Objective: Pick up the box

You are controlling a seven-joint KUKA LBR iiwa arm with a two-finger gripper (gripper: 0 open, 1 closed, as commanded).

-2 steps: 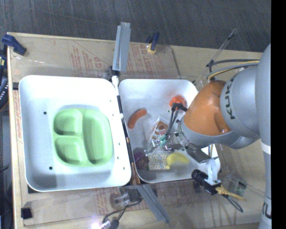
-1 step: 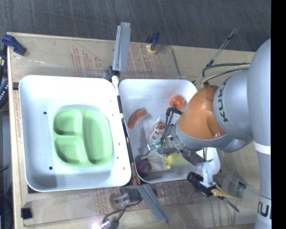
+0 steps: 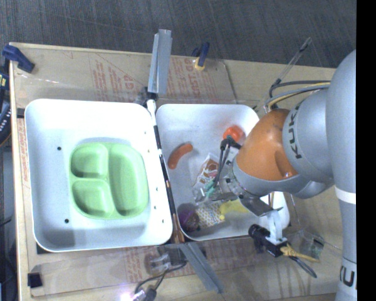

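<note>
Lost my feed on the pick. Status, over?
Gripper down in right bin, among the clutter. Box right beside it, grasp not confirmed. Sausage, purple piece close by. Green tray in left bin.

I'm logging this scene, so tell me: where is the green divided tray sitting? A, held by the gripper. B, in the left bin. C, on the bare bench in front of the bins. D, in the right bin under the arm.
B: the green divided tray lies flat in the left bin, apart from the arm over the right bin.
</note>
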